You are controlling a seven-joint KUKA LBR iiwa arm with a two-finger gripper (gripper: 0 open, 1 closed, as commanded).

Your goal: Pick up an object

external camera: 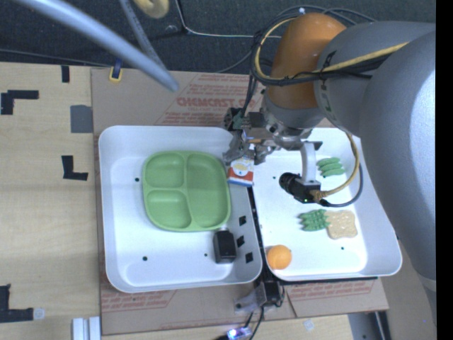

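Claw (249, 149) just above small carton (241, 173), betw. bins.

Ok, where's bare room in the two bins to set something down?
Left bin: the floor left of and below the green divided plate, beside the black block. Right bin: the strip right of the orange. Crowded near the gripper and small carton.

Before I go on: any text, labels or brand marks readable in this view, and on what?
Red repeated print on the cardboard sheet under the bins: too blurred to read with confidence.
Small carton at the bins' divider, below the pincer: a coloured label, words too small to read.
Nothing else bears legible text.
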